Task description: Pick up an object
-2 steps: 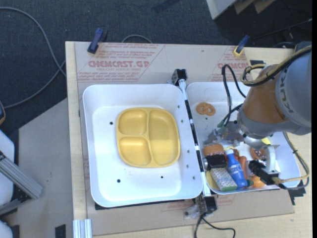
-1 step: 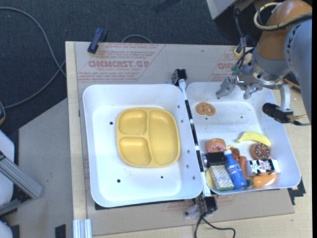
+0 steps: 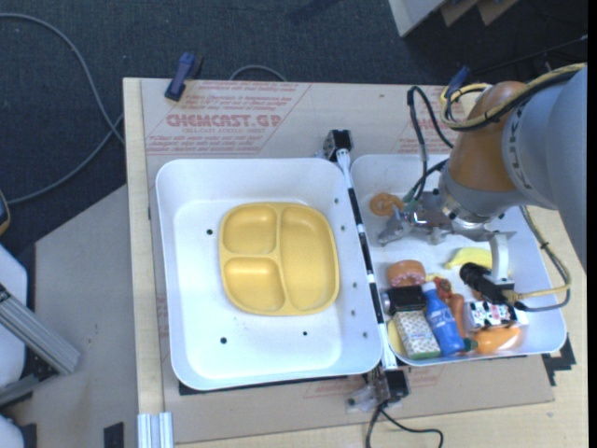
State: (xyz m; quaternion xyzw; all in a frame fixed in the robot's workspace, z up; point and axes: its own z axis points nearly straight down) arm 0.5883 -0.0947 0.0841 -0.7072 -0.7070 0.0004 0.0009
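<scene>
Bench with two white bins, blue bottle [image 3: 442,319] lying lengthwise front-to-back in right bin [image 3: 550,320], gripper [image 3: 410,222] state unclear.

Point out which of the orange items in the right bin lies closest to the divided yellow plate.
The small orange piece at the right bin's upper left, just across the divider from the yellow plate. The other orange item sits at the bin's lower right corner, much farther away.

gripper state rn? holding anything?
Gripper: low in the right bin, by the orange piece; open or closed cannot be told, and nothing is visibly held.
</scene>
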